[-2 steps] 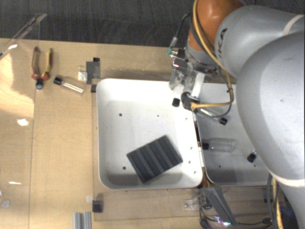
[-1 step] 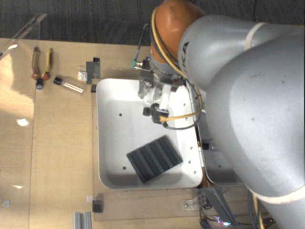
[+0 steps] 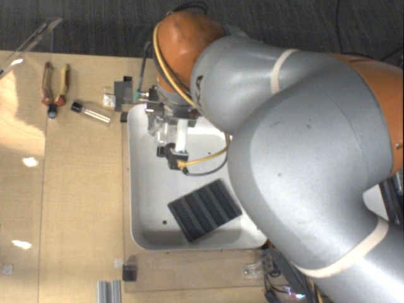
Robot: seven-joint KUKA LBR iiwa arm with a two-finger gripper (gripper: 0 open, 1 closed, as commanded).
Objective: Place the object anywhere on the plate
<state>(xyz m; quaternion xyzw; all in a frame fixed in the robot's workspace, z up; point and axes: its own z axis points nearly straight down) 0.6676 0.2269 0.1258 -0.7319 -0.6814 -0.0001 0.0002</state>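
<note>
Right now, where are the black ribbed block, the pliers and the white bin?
black ribbed block (image 3: 205, 211): camera view, middle of its top face.
pliers (image 3: 53, 103): camera view, where the handles meet.
white bin (image 3: 150, 191): camera view, bare floor left of the block.

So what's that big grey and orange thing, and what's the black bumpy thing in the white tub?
That big thing is a robot arm. One camera looks down on it from above the bench, and the arm reaches in from the right. At its tip is a gripper, its grabbing hand, hanging over a shallow white bin. The bumpy thing is a black ribbed block. It lies flat in the bin, apart from the gripper, so it is not being held. On the wooden bench to the left lie pliers with red handles and a little clear tube with a black cap.
</note>
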